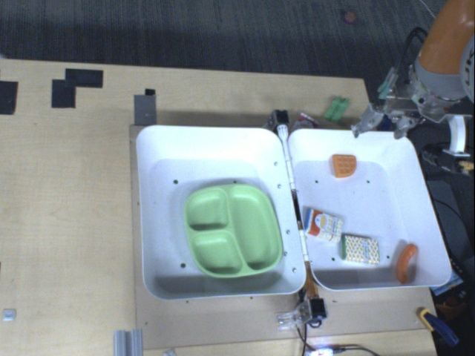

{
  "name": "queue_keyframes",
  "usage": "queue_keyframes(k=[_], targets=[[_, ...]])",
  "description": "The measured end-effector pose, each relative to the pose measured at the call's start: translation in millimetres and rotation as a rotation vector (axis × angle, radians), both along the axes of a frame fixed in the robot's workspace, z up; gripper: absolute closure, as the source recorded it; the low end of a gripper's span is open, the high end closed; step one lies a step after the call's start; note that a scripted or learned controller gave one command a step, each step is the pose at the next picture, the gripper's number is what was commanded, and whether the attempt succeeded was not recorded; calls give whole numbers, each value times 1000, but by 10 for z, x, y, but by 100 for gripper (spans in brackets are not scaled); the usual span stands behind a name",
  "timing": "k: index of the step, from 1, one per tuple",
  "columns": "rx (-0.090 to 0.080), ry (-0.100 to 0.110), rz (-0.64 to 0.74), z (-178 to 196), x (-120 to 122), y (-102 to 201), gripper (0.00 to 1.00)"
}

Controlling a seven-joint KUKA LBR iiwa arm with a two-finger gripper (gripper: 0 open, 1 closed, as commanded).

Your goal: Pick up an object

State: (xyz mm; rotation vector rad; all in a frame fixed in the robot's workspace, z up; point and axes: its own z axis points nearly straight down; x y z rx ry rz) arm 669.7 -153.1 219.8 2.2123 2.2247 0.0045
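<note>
Claw (pixel 380 127) poised at the upper right of the frame, over the far rim of the right bin (pixel 427 199), fingers spread wide with nothing between them. Nearest pick: orange biscuit (pixel 343 165), just below and left of the claw in the frame. Farther down the frame, well apart: small carton (pixel 324 225), patterned packet (pixel 361 249), orange piece (pixel 406 262).

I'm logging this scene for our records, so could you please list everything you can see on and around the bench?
Bins: two, white, side by side on the bench.
Divided plate: one, light green, in the left bin.
Waffle-like piece: one, orange, right bin, far side.
Small carton: one, white with red and blue, right bin centre.
Patterned box: one, pale speckled, beside the carton.
Rounded item: one, orange, right bin's near right corner.
Green item: one, on the bench beyond the bins.
Gripper: one, grey, over the right bin's far edge.
</note>
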Motion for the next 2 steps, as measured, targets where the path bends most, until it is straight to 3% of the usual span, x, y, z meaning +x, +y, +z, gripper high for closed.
queue_keyframes(k=[1,2], targets=[[2,7,-2,-1167,-18,-37,0],[-1,-4,3,-1015,17,-32,100]])
